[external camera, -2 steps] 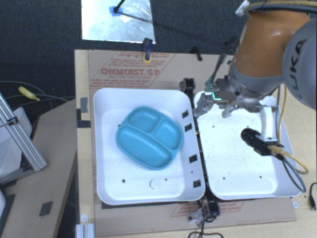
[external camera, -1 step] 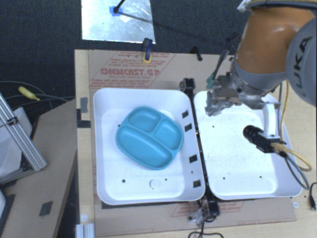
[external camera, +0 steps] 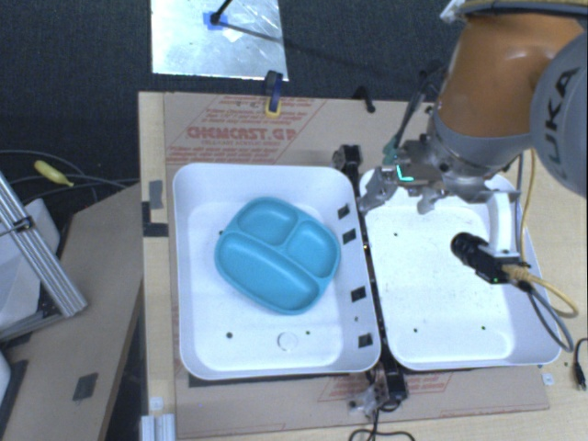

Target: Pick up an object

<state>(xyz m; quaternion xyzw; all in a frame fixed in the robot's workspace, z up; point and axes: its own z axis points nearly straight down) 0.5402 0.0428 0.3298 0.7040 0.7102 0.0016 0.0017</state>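
Hanging over the far left corner of the right-hand bin (external camera: 478, 338), the end effector (external camera: 401, 189) sits under the grey and orange arm (external camera: 501, 62), which reaches in from the right. A small green light glows on it. Its own body and the slant of the camera hide its tip, so I cannot tell whether it is wide or narrow, and nothing can be seen held in it.

The one thing to pick is a blue plate (external camera: 276, 254) with three compartments. It lies flat near the middle of the left-hand bin (external camera: 197, 338), turned at an angle to the bin's walls and apart from them on every side. It is well apart from the end effector, with the rims of both bins between them.

Black clips (external camera: 358, 294) sit in a row along the seam where the two bins meet. Both bins rest on a brown cardboard sheet (external camera: 243, 127) printed in red, which lies on the desk (external camera: 101, 274). At the sheet's far edge stands a small blue and yellow clamp (external camera: 273, 93), and beyond it lies a silvery sheet (external camera: 216, 26).
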